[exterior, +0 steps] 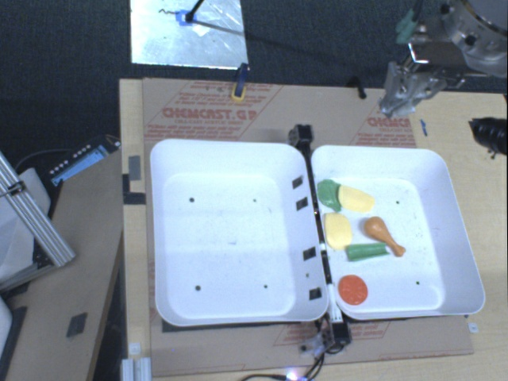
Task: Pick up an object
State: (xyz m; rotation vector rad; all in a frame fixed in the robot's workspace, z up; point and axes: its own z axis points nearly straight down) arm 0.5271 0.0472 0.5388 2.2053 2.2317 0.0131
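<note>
The right bin (444, 213) holds several toy foods along its left side. A yellow and green corn piece (346, 196) lies at the top, with a pale yellow piece (337, 230) below it. An orange drumstick (383, 235) lies beside a green pepper-like piece (367, 251). A red round tomato (353, 290) sits near the bin's front edge. My gripper (402, 95) hangs high above the bench behind the right bin, pointing down, with nothing visible between its fingers.
The left bin (230, 228) stands beside the right one, joined by a black hinge strip (311, 213). Cardboard (206, 109) lies under both bins. A shiny metal sheet (189, 21) lies at the back left. A metal frame (28, 213) stands at the left edge.
</note>
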